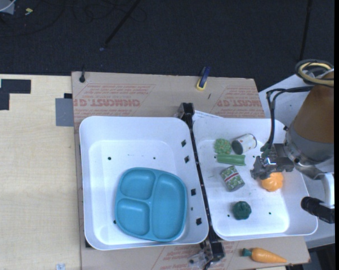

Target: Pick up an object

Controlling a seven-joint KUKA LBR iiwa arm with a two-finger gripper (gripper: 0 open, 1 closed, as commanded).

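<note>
On the pale wooden desk [29, 179], a brown cardboard sheet [130, 97] carries two shallow white plastic bins. The left bin [96, 151] holds a smooth turquoise three-compartment plate [151, 204]. In the right bin [282, 221], the grey metal gripper [266, 170] sits just above a round orange plastic fruit [272, 182]; I cannot tell how it is set. Nearby lie a green-labelled can [232, 178], a bumpy dark green lump [241, 210], a green stalk [230, 160] and a small white cup [244, 143].

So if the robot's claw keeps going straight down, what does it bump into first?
Probably the orange fruit: the gripper hangs right at its upper left edge in the right bin. Depth is hard to judge, so it might hit the bin floor beside it.
</note>
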